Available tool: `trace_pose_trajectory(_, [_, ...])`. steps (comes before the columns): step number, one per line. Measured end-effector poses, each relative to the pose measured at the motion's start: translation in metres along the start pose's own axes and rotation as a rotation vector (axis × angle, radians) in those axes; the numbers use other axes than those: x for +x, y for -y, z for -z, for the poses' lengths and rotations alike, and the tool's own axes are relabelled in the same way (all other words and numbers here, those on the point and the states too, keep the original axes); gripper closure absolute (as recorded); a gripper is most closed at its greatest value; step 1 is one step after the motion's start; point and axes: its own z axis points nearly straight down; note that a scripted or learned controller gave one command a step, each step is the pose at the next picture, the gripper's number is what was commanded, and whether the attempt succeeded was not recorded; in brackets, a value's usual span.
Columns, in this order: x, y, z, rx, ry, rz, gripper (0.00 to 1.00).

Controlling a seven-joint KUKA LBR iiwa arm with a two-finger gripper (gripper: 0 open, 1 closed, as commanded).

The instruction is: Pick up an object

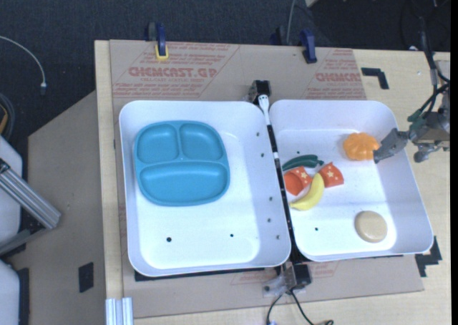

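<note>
The right bin point(401, 195) holds several toy foods. An orange lumpy piece point(359, 145) lies near its far right side. A green pod point(303, 162), two red pieces point(295, 180) point(332, 175) and a yellow banana point(310, 197) cluster near the bin's left wall. A beige round disc point(371, 225) rests toward the front right. My gripper point(391, 147) reaches in over the right rim, its tip just right of the orange piece and beside it. Nothing shows in its grasp.
The left bin point(247, 238) carries a blue divided plate point(182, 162). A black strip with screws point(275, 166) runs between the two bins. Blue clamps point(161, 37) point(308, 44) hold the brown board at the far edge.
</note>
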Motion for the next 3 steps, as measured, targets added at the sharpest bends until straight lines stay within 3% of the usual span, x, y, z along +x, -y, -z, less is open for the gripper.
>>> trace_pose_trajectory(1, [0.0,-0.002,0.005,-0.009,0.002,0.003,0.0])
trace_pose_trajectory(3, [-0.011,-0.003,-0.114,-0.002,-0.001,0.002,0.0])
